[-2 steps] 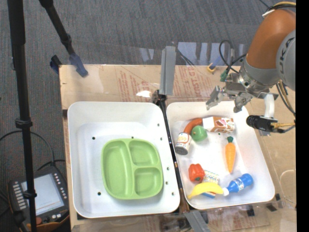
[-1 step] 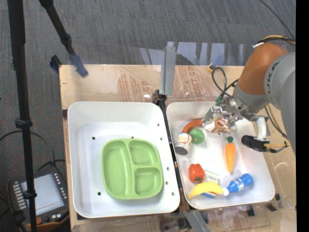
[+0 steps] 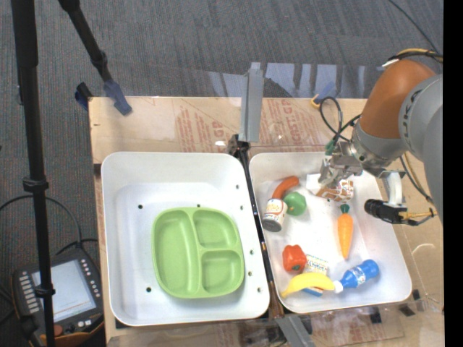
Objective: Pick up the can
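Hovering tool (image 3: 336, 181) over small carton (image 3: 340, 189) in right bin (image 3: 402, 266); grip state unreadable; can (image 3: 274, 212) apart.

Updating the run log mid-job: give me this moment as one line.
task: pick up can | gripper: over right bin, near a small carton | can: lying at bin's left wall, apart from gripper, not picked

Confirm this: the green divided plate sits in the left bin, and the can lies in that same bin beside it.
Not quite. In the camera view the green divided plate does sit in the left bin, but the can lies in the right bin, near its left wall, beside a green round item.
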`<state>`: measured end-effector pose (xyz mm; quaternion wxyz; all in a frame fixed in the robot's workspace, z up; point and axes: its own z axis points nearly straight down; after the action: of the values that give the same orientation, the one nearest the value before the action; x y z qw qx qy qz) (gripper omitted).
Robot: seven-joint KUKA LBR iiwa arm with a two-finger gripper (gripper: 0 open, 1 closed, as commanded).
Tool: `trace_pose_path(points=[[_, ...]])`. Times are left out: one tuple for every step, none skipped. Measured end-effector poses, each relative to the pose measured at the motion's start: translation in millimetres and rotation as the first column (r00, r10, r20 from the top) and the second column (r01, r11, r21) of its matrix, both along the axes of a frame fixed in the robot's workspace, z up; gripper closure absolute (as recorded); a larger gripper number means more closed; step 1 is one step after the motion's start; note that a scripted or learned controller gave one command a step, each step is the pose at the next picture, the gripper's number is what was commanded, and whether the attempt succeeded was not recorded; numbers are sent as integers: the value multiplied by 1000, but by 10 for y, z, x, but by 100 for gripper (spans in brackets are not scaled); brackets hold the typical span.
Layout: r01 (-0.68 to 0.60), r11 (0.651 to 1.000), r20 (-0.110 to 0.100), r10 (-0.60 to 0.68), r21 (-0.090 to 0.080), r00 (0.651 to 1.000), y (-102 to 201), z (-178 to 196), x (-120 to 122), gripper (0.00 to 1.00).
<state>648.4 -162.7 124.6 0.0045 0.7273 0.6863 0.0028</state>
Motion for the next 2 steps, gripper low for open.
trace_pose_path(points=[[40,999,-12,-40,3,999,-87,517,-67,100],[40,999,-12,-40,3,999,-86,517,-67,0]])
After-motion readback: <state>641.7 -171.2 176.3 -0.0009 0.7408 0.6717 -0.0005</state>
